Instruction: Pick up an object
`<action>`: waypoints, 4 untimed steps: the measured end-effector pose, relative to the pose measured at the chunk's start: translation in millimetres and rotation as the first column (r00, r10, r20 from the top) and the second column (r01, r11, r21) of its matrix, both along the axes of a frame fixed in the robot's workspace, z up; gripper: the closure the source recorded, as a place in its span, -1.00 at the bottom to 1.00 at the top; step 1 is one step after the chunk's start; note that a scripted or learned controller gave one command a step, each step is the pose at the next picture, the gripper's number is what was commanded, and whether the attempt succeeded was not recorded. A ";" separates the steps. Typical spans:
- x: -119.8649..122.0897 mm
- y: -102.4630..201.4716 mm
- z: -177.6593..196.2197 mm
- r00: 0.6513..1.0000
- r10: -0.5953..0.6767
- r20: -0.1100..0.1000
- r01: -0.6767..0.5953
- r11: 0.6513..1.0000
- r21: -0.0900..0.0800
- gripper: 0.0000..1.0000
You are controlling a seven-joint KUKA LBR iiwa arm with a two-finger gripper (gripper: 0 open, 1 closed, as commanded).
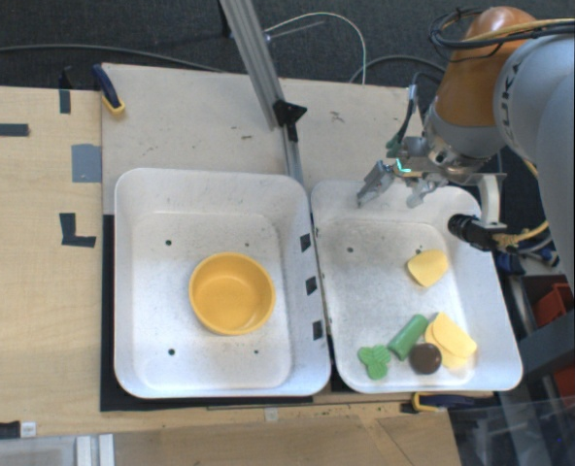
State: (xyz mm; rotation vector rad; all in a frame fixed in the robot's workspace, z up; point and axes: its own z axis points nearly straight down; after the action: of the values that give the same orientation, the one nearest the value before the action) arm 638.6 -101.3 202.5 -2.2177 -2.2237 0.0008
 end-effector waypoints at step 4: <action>-0.1 -4.9 -61.1 1.000 -0.001 0.004 0.001 1.000 -0.001 1.00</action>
State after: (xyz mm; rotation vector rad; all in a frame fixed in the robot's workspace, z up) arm 638.4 -106.2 141.4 -2.2214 -2.2248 -0.0026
